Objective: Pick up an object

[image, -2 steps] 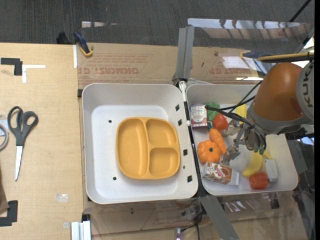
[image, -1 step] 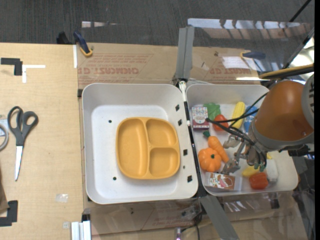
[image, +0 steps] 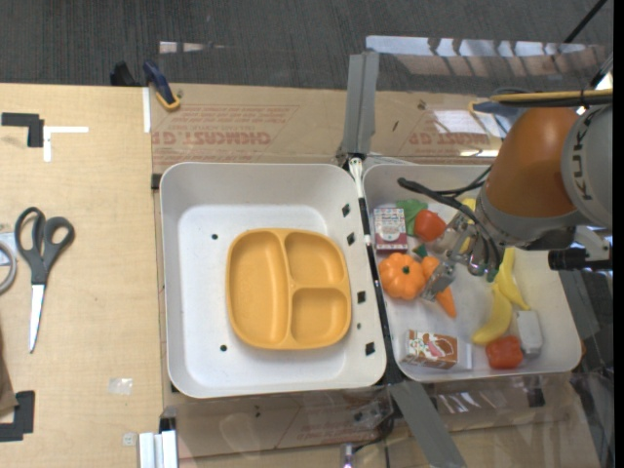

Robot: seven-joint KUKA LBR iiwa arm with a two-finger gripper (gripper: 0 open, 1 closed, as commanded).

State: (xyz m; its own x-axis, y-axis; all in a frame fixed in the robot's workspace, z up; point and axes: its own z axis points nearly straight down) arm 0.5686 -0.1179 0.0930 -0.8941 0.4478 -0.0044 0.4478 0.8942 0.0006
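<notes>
My gripper (image: 446,279) was down inside the right bin (image: 561,359), low over the cluster of toy food at that bin's left side. I could not tell how far my fingers stood apart, nor whether anything sat between them; the metal at my wrist blurred into the clutter below it.

The nearest thing to me was the small orange pumpkin (image: 403,275), lying just to the left of my fingertips, close enough that it may have been touching them. Being round, it offered no long axis to line up with. A carrot (image: 445,303) lay just below my tip, slanting down and to the right, so a grasp there would have needed my fingers set across that slant. A red tomato (image: 429,224) and a small red-and-white box (image: 390,228) sat above the pumpkin, nearer the bin's far side. A banana (image: 500,305) ran roughly top to bottom to my right, and another small carton (image: 432,349) lay near the front wall.

The left bin (image: 185,261) held a yellow divided plate (image: 289,288), well apart from me.

I judged the pumpkin the likeliest target, a short shift leftward.
</notes>
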